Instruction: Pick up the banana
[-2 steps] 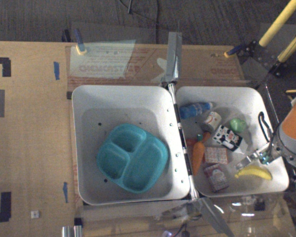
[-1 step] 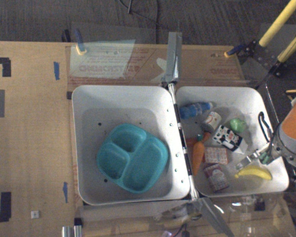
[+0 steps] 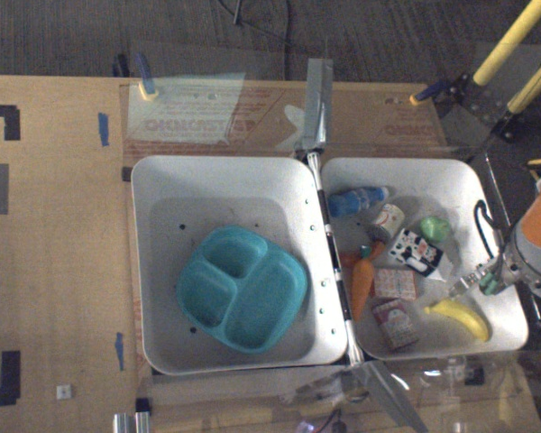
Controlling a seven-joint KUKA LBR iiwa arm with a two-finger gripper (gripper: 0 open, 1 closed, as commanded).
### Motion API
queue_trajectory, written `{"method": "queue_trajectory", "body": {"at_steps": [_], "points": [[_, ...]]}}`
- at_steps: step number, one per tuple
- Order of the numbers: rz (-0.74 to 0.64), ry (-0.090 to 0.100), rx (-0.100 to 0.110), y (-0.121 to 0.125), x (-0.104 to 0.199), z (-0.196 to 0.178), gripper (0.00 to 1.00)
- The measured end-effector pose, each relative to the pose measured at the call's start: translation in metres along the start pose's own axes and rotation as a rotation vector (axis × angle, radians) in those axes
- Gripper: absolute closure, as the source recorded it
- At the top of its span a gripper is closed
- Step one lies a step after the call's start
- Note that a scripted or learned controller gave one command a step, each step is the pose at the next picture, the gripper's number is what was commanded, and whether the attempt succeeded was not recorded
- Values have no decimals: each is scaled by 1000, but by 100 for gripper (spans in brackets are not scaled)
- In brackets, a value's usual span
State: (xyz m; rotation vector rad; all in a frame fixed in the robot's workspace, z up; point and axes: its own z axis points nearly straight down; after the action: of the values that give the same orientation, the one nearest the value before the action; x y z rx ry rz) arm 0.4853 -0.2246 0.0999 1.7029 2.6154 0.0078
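Two white bins sit side by side. From my seat, the banana (image 3: 461,317) lies nearest, at the front of the right bin (image 3: 500,336). My gripper (image 3: 476,282) hangs just above its back end — I cannot tell if the claw is open or closed. Left of the banana are a red packet (image 3: 395,323), a pink box (image 3: 395,284) and a carrot (image 3: 362,285). Farther back sit a black-and-white carton (image 3: 416,252), a green toy (image 3: 435,229) and a blue bottle (image 3: 354,200). A teal tray (image 3: 243,288) fills the left bin (image 3: 162,188).
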Motion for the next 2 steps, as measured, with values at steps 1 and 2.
{"method": "queue_trajectory", "body": {"at_steps": [1, 2], "points": [[3, -4, -4, 1, -1, -10, 100], [2, -3, -4, 1, -1, -10, 0]]}}
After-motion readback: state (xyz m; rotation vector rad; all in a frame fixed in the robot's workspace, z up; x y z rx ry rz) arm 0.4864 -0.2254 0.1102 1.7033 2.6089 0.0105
